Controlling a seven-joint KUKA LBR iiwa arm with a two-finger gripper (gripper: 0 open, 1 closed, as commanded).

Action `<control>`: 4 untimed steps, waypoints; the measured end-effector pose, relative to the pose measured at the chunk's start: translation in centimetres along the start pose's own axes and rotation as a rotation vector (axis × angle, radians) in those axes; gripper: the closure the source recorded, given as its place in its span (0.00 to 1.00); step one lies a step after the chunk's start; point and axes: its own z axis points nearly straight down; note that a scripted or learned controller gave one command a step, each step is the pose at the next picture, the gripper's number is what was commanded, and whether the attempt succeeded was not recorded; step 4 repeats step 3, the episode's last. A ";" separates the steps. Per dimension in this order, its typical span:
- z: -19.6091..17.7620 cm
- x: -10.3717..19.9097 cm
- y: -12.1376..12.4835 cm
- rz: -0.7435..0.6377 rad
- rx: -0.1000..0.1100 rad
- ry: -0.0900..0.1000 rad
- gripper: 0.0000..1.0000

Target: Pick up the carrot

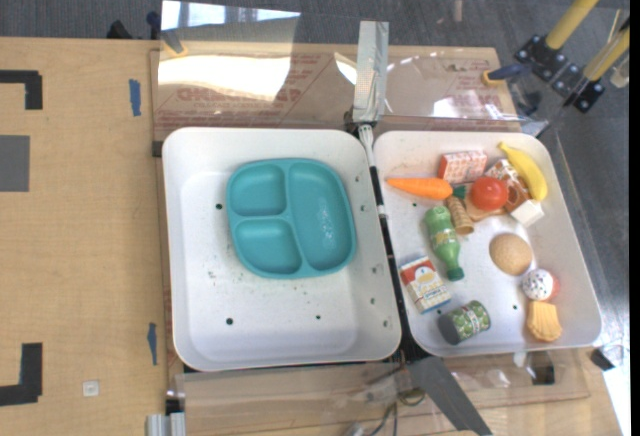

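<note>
Red lettering runs across the clear plastic sheets behind the two bins: one block on the left sheet (pixel 232 96) and a smaller one on the right sheet (pixel 462 104), both too blurred to read. The small red-and-white carton (pixel 425 284) near the right bin's front left and the pink box (pixel 461 166) near its back edge carry printed labels, also illegible.

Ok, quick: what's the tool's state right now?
Tool: cannot be told.
The carrot lies in the right bin, with nothing gripping it.
</note>
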 end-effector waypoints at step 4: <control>11.8 0.8 1.0 -0.667 -0.003 -0.019 1.00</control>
